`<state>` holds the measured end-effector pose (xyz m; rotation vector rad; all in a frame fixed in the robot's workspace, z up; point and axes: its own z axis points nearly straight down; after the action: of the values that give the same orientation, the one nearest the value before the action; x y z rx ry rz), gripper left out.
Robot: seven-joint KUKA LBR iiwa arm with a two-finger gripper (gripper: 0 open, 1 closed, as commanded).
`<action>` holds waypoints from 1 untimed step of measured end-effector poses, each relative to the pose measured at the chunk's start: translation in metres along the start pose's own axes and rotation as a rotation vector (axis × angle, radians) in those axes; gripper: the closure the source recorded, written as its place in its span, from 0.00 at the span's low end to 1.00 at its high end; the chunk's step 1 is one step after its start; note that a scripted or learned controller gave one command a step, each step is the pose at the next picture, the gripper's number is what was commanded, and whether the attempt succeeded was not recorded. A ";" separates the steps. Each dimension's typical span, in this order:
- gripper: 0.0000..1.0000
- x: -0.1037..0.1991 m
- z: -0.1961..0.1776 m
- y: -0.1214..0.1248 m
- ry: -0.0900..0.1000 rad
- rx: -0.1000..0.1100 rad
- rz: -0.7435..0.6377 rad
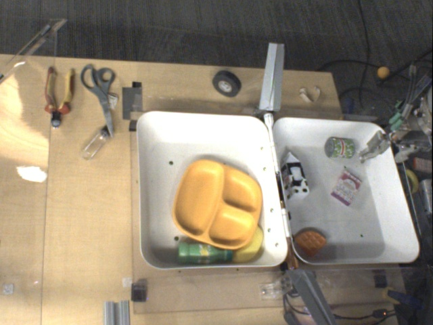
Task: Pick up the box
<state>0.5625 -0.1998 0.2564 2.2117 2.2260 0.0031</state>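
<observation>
Bench (81,249) with two white bins, seen from above. The left bin (155,181) carries a yellow divided tray (218,203) lying tilted over a green bottle (199,252) at the near wall. The right bin (392,235) holds four small items, well apart from one another: a green can (339,147), a pink packet (346,186), a brown round object (310,240) and a small black-and-white box (294,179) against the left wall, which I take to be the task's thing.

The gripper (376,145) reaches in over the right bin's far right corner, just beside the can; from here I cannot tell whether it is apart or together, and I see nothing held in it.

Progress, as I judge it: the box rests on the bin floor, not yet approached. Crossing to it, descending, closing and lifting all remain.
</observation>
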 end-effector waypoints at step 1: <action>0.00 -0.005 0.160 0.019 0.000 -0.003 0.024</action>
<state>0.5826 -0.2050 0.0960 2.2363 2.1980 0.0061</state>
